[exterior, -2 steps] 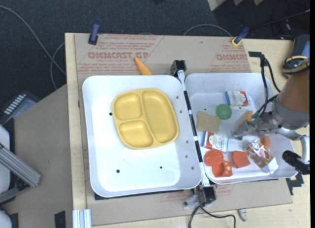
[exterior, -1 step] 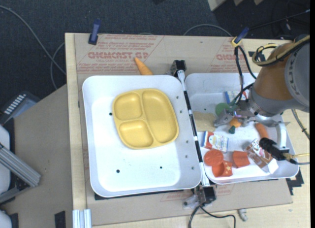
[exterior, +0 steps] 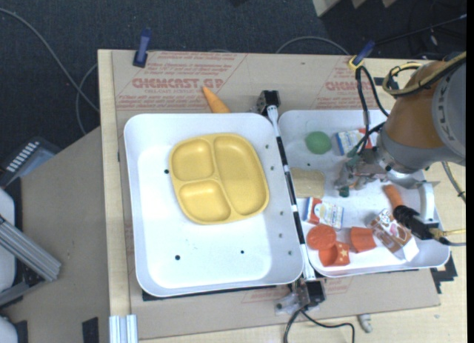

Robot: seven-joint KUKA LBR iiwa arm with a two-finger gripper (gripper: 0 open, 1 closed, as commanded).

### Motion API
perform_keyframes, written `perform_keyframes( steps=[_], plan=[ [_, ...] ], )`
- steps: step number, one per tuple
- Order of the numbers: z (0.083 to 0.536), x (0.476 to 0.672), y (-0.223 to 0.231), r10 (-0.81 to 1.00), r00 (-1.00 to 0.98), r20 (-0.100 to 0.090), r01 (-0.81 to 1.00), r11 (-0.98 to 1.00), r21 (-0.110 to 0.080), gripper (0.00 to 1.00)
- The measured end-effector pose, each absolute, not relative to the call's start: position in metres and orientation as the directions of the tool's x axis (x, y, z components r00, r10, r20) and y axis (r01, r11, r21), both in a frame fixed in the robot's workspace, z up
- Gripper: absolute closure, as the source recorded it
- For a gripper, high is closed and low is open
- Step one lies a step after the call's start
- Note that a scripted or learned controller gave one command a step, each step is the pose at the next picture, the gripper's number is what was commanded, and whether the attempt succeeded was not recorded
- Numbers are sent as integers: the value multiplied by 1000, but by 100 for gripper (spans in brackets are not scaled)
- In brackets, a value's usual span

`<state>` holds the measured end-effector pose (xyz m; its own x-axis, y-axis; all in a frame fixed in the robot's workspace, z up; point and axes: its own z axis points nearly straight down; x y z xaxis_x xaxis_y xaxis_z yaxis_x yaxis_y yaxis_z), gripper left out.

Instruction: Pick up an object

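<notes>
Bench carried two white bins side by side; left bin [exterior: 148, 208] held a yellow divided plate [exterior: 219, 178], lying flat near its middle. Right bin [exterior: 437, 256] held the loose items. Arm [exterior: 426, 123] reached in from the right, its gripper [exterior: 354, 175] low over the bin's middle. Gripper state: cannot tell, the wrist hid it. Nothing seen in its grasp. Candidate objects, larger first: a red-and-white carton [exterior: 326, 213] near the left wall, a snack packet [exterior: 390, 230] toward the right, red toy pieces [exterior: 329, 245] crowded at the front edge, a green ball [exterior: 318, 142] alone at the back. Judgement: all look light. Ball likely smooth and apt to roll, so close across its widest part. Carton looks stiffer, with flat sides; grip across the narrow width.
</notes>
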<state>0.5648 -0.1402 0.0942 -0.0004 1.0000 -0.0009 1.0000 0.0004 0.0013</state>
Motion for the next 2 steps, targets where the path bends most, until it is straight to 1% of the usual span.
perform_keyframes(
  steps=[1, 2],
  plan=[
    [83, 608, -96, 1000, 3, 1, 1000, -3, -14, 100],
    [186, 561, -39, 1000, -2, 1, 1000, 2, 2, 100]
  ],
)
